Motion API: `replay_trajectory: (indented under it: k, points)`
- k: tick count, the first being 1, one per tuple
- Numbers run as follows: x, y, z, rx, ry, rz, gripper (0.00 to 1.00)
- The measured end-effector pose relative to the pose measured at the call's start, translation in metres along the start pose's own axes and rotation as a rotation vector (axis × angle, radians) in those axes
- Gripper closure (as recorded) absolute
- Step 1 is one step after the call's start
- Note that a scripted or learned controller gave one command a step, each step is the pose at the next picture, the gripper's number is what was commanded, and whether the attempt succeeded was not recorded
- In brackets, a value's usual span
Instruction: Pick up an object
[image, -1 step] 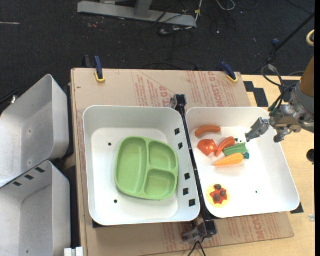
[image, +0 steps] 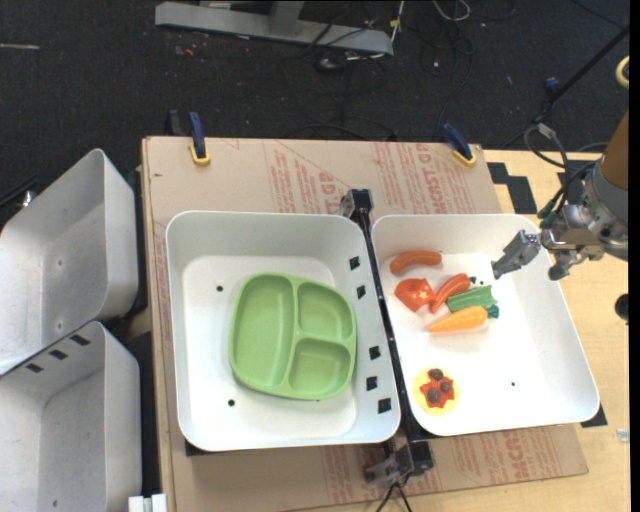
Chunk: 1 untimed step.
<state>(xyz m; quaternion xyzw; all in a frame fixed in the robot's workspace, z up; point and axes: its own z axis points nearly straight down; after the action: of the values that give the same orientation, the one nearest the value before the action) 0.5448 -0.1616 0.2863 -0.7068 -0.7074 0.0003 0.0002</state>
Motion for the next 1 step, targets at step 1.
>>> replay_trajectory:
  k: [1]
  points:
    - [-0.0007, -0.0092, 0.0486, 0.004, 0.001, 0.002, 0.00]
